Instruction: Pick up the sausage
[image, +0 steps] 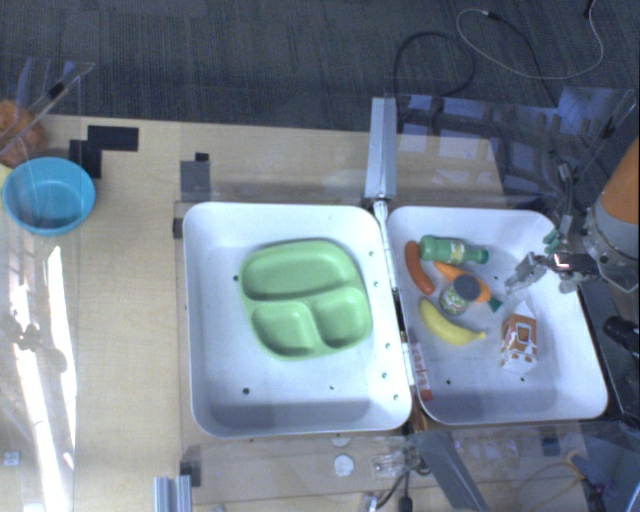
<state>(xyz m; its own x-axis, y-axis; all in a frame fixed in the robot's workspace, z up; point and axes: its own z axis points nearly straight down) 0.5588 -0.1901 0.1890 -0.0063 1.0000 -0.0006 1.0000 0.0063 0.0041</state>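
Nothing picked yet: the sausage (419, 267) lies untouched at the right bin's (575, 395) left wall, while the gripper (540, 268), fingers spread and empty, hovers well right of it.

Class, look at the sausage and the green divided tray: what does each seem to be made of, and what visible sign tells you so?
Sausage: likely toy plastic, smooth, uniform orange-red with a faint sheen.
Green divided tray: probably moulded plastic, matte; one even pale green, with rounded compartments.
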